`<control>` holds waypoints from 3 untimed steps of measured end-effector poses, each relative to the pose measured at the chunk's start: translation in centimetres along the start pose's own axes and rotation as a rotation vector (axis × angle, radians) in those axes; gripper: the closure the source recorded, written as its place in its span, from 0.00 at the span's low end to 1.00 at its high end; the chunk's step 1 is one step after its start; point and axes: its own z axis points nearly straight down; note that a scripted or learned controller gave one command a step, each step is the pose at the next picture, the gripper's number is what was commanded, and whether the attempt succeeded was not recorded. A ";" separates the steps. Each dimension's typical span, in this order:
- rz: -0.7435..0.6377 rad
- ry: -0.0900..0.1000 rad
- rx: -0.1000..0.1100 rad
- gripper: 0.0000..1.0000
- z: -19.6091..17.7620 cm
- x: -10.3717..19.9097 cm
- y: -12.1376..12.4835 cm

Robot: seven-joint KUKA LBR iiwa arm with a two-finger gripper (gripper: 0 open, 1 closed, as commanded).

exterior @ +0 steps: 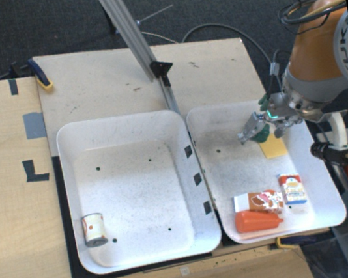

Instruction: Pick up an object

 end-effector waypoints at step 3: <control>-0.001 0.000 0.002 0.00 12.3 -0.1 0.7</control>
